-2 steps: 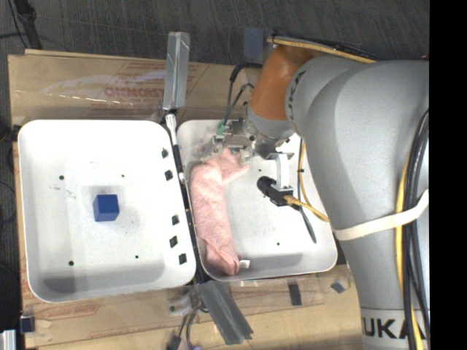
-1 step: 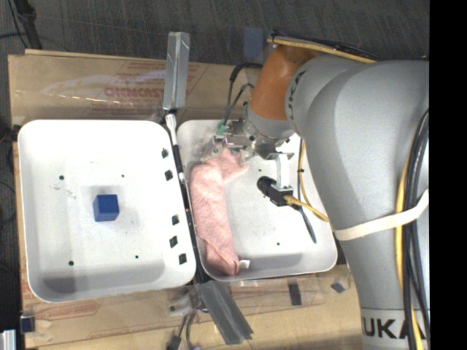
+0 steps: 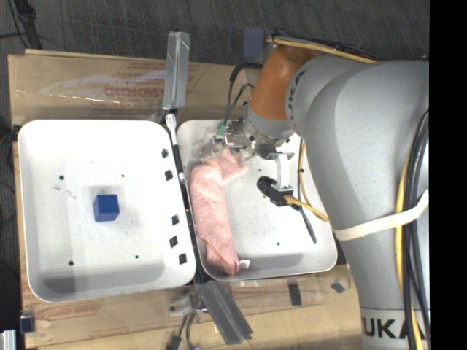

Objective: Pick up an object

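Hovering at right bin (image 3: 321, 257) top: hand (image 3: 235, 138), finger state cannot tell, touching upper end of soft pink cloth roll (image 3: 213, 214). Small blue cube (image 3: 106, 207) in left bin (image 3: 44, 141).

Two white bins side by side on the bench

Left bin (image 3: 44, 195) and right bin (image 3: 255, 265) sit on brown cardboard (image 3: 87, 86), a grey bar (image 3: 176, 71) standing up where they meet, dark carpet (image 3: 109, 13) beyond.
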You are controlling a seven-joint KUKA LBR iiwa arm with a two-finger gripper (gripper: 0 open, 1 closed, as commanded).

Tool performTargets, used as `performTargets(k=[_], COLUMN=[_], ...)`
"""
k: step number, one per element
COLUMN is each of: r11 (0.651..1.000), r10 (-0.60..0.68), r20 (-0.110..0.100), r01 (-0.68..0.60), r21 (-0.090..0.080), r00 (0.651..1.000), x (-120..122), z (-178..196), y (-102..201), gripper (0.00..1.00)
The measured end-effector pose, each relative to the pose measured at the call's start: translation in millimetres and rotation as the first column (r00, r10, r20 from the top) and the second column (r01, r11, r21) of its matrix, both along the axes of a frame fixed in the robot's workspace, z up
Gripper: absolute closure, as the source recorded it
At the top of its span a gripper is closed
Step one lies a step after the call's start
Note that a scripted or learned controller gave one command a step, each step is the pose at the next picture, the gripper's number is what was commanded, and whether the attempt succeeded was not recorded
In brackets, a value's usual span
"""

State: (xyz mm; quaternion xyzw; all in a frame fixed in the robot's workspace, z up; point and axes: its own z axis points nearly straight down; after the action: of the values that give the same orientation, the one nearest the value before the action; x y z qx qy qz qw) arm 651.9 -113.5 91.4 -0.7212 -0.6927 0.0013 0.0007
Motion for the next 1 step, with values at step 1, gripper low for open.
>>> performTargets(k=[1], r11=[1.000], r10=[0.000], r20=[0.000], r01=[0.000], r21=[0.000], r00=[1.000], x=[0.0], z=[0.0], y=[0.0], gripper=[0.00])
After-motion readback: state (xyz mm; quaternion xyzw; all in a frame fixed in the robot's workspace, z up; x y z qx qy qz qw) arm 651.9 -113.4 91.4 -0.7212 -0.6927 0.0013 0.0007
